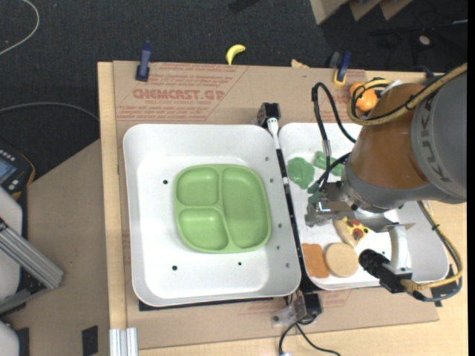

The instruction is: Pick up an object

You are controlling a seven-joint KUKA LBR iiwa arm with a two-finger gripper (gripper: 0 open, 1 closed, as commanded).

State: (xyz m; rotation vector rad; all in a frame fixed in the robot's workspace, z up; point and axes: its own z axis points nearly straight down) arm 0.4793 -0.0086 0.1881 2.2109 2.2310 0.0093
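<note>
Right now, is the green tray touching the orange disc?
Apart. The camera view shows the green tray in the left bin and the orange disc in the right bin, with both bins' rims between them.

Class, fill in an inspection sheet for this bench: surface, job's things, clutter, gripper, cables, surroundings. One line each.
Surface: cardboard-covered bench bearing a left bin and a right bin.
Job's things: green divided plate in the left bin; green pieces, round tan piece and orange-brown piece in the right bin.
Clutter: yellow banana-shaped item past the bench's far edge.
Gripper: gripper low over the right bin; finger state hidden.
Cables: black cable looping along the arm; thin white cable on the floor.
Surroundings: dark carpet; blue clamps at the far edge.
</note>
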